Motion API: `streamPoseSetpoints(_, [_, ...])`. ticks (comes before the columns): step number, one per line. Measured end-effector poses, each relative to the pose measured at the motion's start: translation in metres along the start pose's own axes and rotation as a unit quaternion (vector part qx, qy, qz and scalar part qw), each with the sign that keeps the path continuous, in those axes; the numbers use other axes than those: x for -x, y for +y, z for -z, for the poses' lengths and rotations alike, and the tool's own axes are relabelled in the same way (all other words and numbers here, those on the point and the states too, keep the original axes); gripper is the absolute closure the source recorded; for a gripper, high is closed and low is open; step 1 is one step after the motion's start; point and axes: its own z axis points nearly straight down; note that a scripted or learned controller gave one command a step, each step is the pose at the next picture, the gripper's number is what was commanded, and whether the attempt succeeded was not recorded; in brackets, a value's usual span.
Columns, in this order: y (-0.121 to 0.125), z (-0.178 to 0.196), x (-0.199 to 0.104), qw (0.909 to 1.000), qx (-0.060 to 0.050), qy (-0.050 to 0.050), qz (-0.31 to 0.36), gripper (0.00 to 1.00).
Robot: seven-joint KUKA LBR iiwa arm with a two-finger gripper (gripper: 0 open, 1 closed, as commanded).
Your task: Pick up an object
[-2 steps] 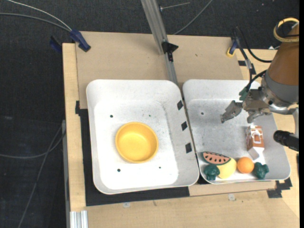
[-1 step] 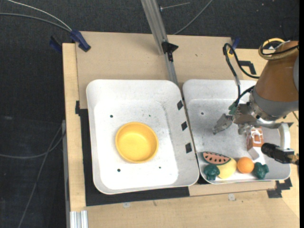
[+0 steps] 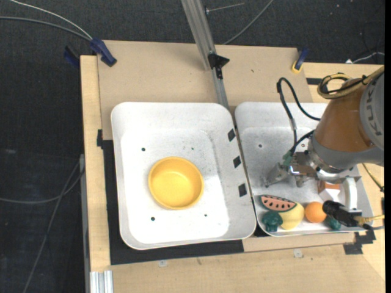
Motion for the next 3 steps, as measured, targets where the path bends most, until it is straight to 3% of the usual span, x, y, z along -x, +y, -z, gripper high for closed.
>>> streamPoseSetpoints(1, [-0.001,-0.014,-0.001,1.0,0.0,0.001,0.0,0.0])
streamPoseSetpoints(2, [0.0,-0.002,-0.002,1.0,0.002,0.002,-0.001,1.0])
streamPoseSetpoints(3, [0.0,0.043,-0.001,0.9999,0.014,-0.005,0.001,1.0])
